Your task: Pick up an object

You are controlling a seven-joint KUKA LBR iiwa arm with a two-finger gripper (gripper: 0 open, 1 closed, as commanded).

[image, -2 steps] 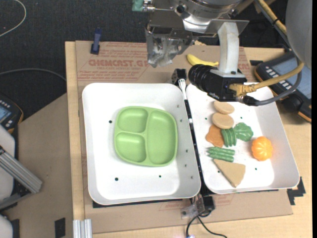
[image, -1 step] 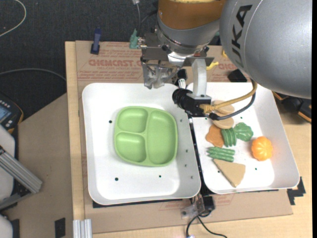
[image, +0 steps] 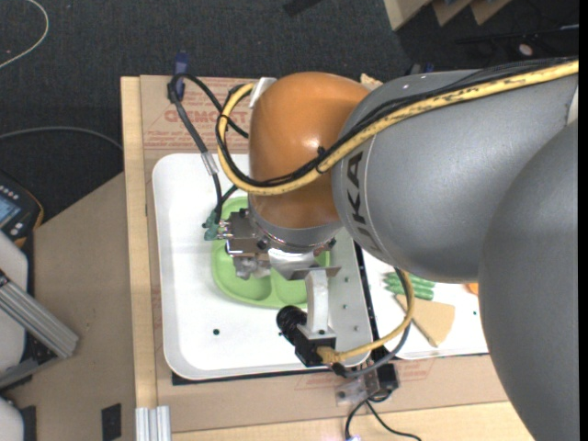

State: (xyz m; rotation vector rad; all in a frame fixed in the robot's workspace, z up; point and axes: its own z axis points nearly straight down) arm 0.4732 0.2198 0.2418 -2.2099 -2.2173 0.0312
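Jaws apart or together, I cannot tell; the arm covers them. The gripper [image: 262, 263] hangs over the green object [image: 234, 285] in the left bin [image: 184, 338]. If off-centre, it may push the object aside.

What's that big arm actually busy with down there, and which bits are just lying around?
Part of the job:
- the arm's end effector, low over the left bin
- the green object under it, the likely pick

Just lying about:
- the green pieces and the tan wedge in the right bin
- the small dark speck on the left bin's floor
- the cables near the bench's far edge
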